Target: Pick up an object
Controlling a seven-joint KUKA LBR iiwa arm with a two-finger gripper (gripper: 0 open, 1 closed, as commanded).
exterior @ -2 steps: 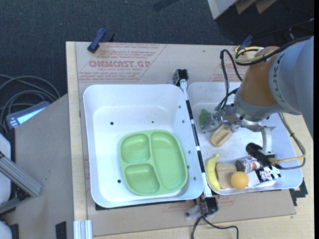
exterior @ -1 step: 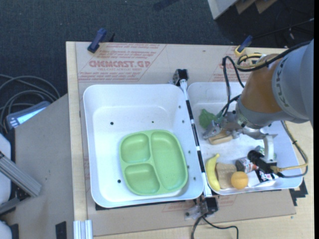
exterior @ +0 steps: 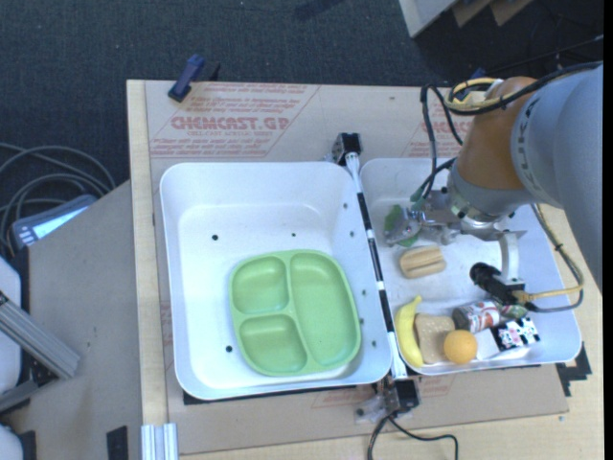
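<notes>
The right bin (exterior: pixel 551 266) holds several small objects: a tan bread roll (exterior: pixel 421 261), a yellow banana (exterior: pixel 409 331), an orange (exterior: pixel 461 346), a slice of toast (exterior: pixel 433 336), a small can (exterior: pixel 481 315) and a black-and-white patterned piece (exterior: pixel 517 333). A green leafy item (exterior: pixel 395 222) lies at the bin's left wall. My gripper (exterior: pixel 419 216) hangs low over the bin's back left part, beside the green item and just above the bread roll. The arm's grey body and orange band cover the bin's back.
The left bin (exterior: pixel 192 257) holds a green three-compartment plate (exterior: pixel 292 311). A black clamp (exterior: pixel 347 146) sits at the far end of the divider between the bins. A blue object (exterior: pixel 185 78) lies at the bench's back left. Cables trail off the bench's left.
</notes>
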